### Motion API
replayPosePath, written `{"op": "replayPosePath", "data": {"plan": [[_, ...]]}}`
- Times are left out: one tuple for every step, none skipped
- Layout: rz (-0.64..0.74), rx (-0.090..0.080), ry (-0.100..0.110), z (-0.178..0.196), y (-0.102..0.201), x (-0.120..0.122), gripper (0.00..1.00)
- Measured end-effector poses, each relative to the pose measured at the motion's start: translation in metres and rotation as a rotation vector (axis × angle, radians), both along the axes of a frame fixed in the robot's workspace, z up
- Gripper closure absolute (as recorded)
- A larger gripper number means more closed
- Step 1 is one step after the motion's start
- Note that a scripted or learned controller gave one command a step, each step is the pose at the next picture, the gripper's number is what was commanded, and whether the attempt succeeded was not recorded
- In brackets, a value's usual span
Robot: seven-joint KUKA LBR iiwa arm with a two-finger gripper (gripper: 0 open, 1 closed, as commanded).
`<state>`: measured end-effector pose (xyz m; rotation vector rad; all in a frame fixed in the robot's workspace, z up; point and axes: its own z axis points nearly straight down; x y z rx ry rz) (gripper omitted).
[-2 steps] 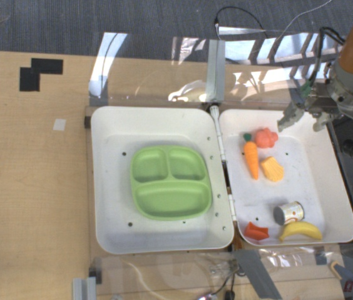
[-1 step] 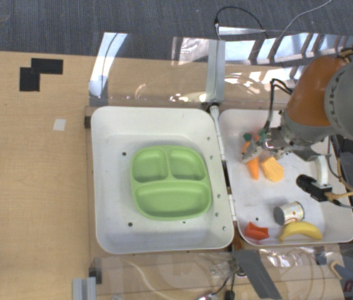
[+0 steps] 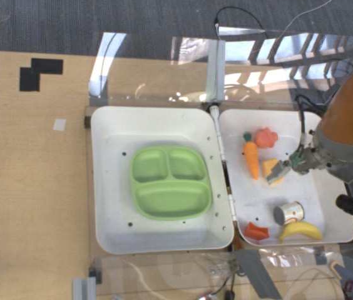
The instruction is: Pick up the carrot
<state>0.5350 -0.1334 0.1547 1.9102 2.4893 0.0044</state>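
Two white bins fill the middle of the frame, and we take them from the biggest thing down. We see the arm [image 3: 352, 114] coming in from the right edge, its gripper [image 3: 275, 172] low over the right bin [image 3: 333, 230], centre right of the frame. Whether its fingers are apart or together we cannot tell, since they blur into the yellow piece under them.

We judge the step in hand to be the approach. The carrot [image 3: 251, 157] lies just left of the gripper, near the bin's left wall, orange body pointing down the frame and green top toward the upper edge. To do this well we would shift the gripper left until it sits over the carrot's middle, turn the fingers to close across its narrow width, and keep clear of the neighbours.

The left bin [image 3: 111, 167] holds a green plate [image 3: 171, 183] with three compartments. In the right bin, beside the carrot, we see a pink fruit [image 3: 265, 137] touching its top, a yellow wedge [image 3: 271, 168] just right of it, a can [image 3: 288, 213], a banana [image 3: 300, 231] and a red piece [image 3: 256, 232] along the lower edge.
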Motion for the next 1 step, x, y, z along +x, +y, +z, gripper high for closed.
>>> {"op": "replayPosePath", "data": {"plan": [[-0.114, 0.000, -0.007, -0.0652, 0.0305, 0.0499, 0.00]]}}
